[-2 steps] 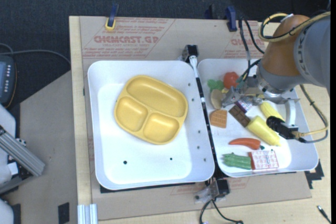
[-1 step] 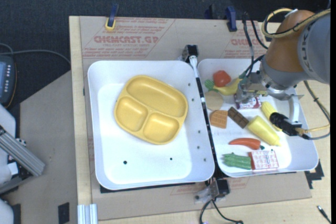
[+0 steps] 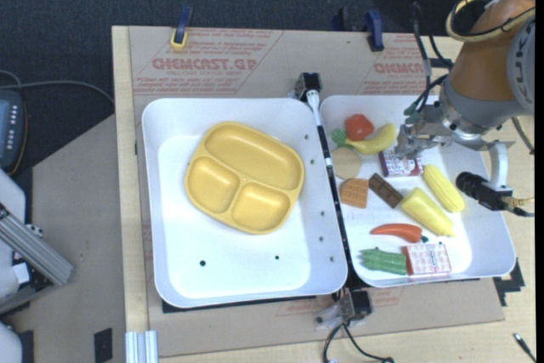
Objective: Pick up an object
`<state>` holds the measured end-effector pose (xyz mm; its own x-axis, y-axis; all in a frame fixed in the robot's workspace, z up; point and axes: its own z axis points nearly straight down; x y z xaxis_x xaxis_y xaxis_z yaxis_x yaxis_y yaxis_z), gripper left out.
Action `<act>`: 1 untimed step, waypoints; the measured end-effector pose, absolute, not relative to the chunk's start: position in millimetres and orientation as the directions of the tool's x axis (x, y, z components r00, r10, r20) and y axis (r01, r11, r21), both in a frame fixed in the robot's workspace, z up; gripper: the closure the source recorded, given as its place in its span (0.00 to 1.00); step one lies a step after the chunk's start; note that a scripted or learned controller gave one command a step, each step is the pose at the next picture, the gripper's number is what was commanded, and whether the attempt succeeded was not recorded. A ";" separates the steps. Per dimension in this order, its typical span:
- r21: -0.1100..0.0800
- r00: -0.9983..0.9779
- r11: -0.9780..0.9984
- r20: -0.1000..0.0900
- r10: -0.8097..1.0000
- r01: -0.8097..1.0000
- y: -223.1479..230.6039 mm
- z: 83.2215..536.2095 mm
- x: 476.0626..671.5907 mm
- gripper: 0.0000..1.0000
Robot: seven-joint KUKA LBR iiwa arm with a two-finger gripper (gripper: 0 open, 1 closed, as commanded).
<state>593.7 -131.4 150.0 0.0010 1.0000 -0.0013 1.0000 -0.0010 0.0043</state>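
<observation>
My gripper [image 3: 411, 145] reaches down into the right bin [image 3: 493, 263], just above a small red-and-white packet [image 3: 399, 165]. Whether the packet is between its fingers cannot be made out. Around it lie a red tomato [image 3: 359, 127], a yellow banana [image 3: 374, 142], a corn cob [image 3: 443, 187], a yellow pepper piece [image 3: 427, 211], a red chili [image 3: 397, 230], green beans [image 3: 382, 261], a brown chocolate bar [image 3: 385, 190], a toast slice [image 3: 354, 192] and a red-and-white box [image 3: 427, 259].
The left bin [image 3: 170, 268] holds a yellow divided plate [image 3: 245, 176]. A black divider rail [image 3: 327, 174] runs between the bins. Blue and yellow clamps [image 3: 179, 31] sit on the cardboard's far edge. Cables hang near the arm [image 3: 484, 72] on the right.
</observation>
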 end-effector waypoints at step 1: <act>0.007 -0.001 0.001 -0.002 1.000 1.000 -127.5 213.3 597.9 1.00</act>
